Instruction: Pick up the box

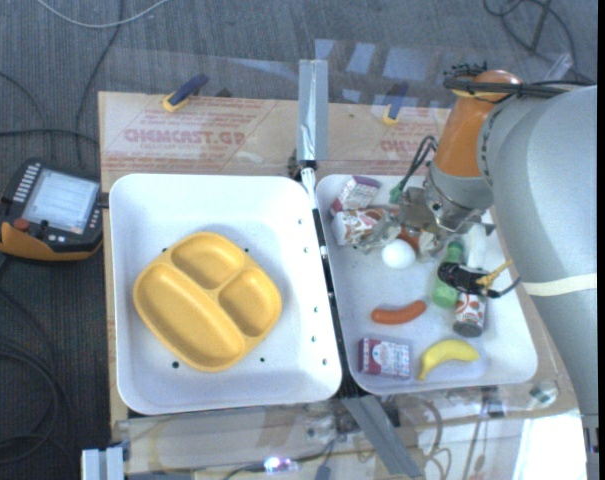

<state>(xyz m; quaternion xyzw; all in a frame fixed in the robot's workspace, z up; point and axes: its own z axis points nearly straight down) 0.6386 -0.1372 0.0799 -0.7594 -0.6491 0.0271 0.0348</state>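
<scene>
A small red and white box [384,357] lies flat near the front edge of the right bin [347,298]. Two more red and white cartons [356,211] sit at that bin's back left corner, one behind the other. My gripper [414,224] hangs low over the back of the right bin, just right of those cartons and above a white ball [397,255]. The grey wrist with its orange band [471,133] rises behind it. Clutter and the wrist hide the gripper's tips, and nothing can be seen held in it.
A yellow divided plate [208,298] lies in the left bin [132,208]. The right bin also holds a red sausage [398,313], a banana [448,356], a small can [469,314] and a green item [444,293]. A pendant [48,211] rests left of the bench.
</scene>
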